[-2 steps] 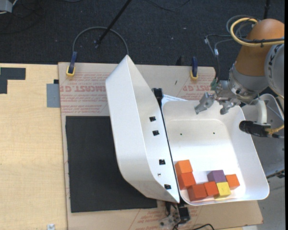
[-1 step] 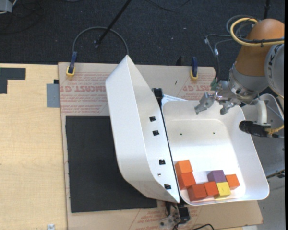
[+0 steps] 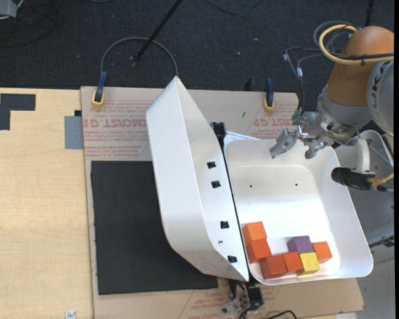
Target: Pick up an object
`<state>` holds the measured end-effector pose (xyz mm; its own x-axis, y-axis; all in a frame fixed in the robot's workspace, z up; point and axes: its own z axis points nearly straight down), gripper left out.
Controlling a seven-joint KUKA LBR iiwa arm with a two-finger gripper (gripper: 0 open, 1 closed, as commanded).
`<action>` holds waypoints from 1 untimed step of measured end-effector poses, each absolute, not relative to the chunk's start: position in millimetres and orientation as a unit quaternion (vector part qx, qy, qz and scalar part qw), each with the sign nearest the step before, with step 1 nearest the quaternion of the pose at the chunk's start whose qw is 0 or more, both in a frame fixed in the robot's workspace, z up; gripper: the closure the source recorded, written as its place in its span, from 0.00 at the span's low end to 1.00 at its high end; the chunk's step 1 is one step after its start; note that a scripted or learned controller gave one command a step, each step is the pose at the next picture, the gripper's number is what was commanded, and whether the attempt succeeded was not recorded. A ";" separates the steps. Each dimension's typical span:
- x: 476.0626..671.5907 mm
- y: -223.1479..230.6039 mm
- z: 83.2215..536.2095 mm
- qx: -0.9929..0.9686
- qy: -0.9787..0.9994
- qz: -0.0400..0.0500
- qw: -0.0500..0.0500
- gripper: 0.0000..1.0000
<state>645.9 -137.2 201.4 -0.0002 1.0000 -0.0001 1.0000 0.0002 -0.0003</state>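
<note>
Several blocks lie bunched in the near corner of the right white bin [image 3: 286, 185]: orange blocks [image 3: 256, 240] in an L-shaped row, a purple block [image 3: 299, 244], a yellow block [image 3: 310, 263] and one more orange block [image 3: 322, 251]. My gripper [image 3: 295, 149] hangs over the bin's far edge, well away from the blocks. Its two fingers are spread open and nothing is between them. The arm's orange band [image 3: 366, 48] shows above the wrist at the upper right.
The left white bin [image 3: 186, 178] is tipped up on its side and leans against the right bin. A black mat [image 3: 123, 224] lies on cardboard to the left. Clamps [image 3: 98, 95] [image 3: 268, 98] hold the cardboard's far edge. Cables run behind the bench.
</note>
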 end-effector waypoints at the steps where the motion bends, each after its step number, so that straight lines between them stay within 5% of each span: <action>1: 664.4 -114.3 82.3 -0.707 -0.707 0.002 0.003 0.00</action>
<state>664.4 -114.3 82.3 -0.0007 1.0000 0.0009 1.0000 0.0007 -0.0064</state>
